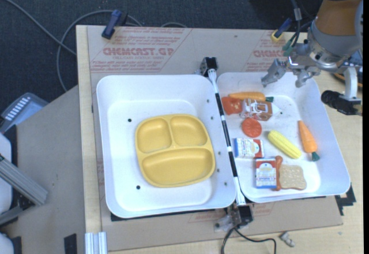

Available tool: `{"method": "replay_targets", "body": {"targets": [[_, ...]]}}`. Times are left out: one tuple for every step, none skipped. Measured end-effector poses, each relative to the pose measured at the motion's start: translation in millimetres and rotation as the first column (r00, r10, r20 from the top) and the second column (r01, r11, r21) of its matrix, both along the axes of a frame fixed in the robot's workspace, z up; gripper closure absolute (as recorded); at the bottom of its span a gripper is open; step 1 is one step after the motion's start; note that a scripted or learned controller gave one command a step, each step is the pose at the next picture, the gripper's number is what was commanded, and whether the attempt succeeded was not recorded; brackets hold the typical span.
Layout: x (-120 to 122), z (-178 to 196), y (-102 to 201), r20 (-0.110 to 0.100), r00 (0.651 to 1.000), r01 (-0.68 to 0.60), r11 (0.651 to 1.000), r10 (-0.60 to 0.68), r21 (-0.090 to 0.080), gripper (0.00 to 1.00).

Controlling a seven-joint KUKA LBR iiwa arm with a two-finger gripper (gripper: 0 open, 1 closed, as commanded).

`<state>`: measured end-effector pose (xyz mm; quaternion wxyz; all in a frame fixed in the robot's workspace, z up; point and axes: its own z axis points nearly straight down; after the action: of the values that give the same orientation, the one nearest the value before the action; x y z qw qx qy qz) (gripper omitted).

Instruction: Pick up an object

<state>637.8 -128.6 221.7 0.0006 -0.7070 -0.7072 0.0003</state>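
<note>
Over the right bin's (331,149) far edge the jaws gape; the carrot (307,137) lies lengthwise, tip farthest.

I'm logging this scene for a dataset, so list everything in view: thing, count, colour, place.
Left bin: 1, white, left half of the bench.
Right bin: 1, white, beside the left bin.
Divided plate: 1, yellow, three compartments, in the left bin.
Carrot: 1, orange, right side of the right bin.
Corn cob: 1, yellow, middle of the right bin.
Round slice: 1, red, left of the corn cob.
Toast slice: 1, tan, near corner of the right bin.
Small cartons: 2, white with red and blue print, near left part of the right bin.
Far-end toys: a cluster, orange, red and brown; count unclear.
Clamp: 1, blue, far left bench edge.
Gripper: 1, grey, fingers open, over the right bin's far end.
</note>
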Motion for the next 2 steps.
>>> {"method": "replay_targets", "body": {"targets": [[-35.2, -80.9, 28.6, -0.001, 1.0, 0.0, 1.0, 0.0, 0.0, 0.0], [-55.7, -138.0, 37.6, -0.002, 1.0, 0.001, 1.0, -0.001, 0.001, 0.0]]}}
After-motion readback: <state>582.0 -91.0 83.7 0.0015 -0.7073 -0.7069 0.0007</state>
